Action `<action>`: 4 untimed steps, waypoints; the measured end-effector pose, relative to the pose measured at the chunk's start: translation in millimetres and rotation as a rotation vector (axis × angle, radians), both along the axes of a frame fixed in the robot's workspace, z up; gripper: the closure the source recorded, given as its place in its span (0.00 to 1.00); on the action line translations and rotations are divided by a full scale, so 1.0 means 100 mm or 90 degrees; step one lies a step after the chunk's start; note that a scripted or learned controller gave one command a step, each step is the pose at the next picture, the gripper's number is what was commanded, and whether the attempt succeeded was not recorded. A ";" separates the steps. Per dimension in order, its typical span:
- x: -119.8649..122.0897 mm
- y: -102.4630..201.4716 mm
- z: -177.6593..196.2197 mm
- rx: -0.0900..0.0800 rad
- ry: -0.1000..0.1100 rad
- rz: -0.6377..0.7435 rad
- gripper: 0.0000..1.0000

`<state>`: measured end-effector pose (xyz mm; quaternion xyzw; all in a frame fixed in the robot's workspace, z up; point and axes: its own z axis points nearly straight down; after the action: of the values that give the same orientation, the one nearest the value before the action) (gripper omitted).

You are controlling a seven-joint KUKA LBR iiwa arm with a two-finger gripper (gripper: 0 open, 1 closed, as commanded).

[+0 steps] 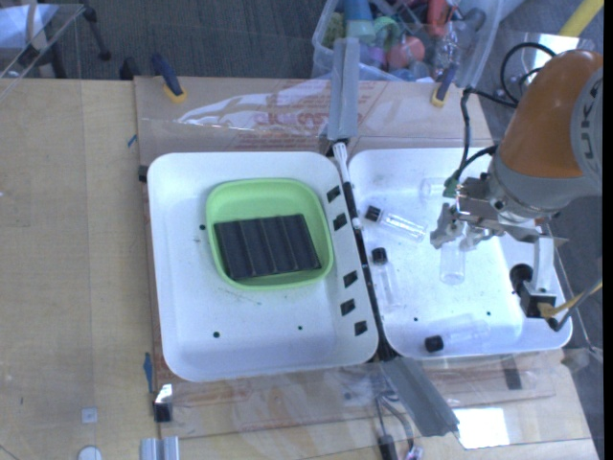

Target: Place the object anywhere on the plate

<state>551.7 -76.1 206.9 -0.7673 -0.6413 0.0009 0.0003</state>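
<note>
A green plate (222, 201) with a dark ridged insert lies in the left bin (182, 333). Several clear vials with black caps lie in the right bin (498, 300): one (395, 223) near the divider at the back, one (382, 274) along the divider, one (458, 333) at the front. My gripper (458, 234) hangs over the right bin's middle. A clear vial (452, 264) shows just below it, upright or nearly so; whether it is gripped or resting on the bin floor I cannot tell.
A black divider rail (350, 247) with clips separates the two bins. A cable (467, 123) loops above the wrist. A clear tub of colourful toys (402, 12) stands behind the bins. A further faint clear vial (436, 189) lies at the right bin's back.
</note>
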 end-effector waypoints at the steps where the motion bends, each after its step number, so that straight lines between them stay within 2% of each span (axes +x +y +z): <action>1: 0.00 0.00 0.00 0.000 0.000 0.000 0.00; 2: 0.57 -0.49 1.00 -0.001 -0.002 -0.042 0.00; 3: 1.15 -0.78 2.07 -0.001 -0.002 -0.094 0.00; 4: 1.15 -1.25 1.56 0.000 0.002 -0.136 0.00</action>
<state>666.3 -201.2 362.9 -0.8312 -0.5560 0.0019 0.0017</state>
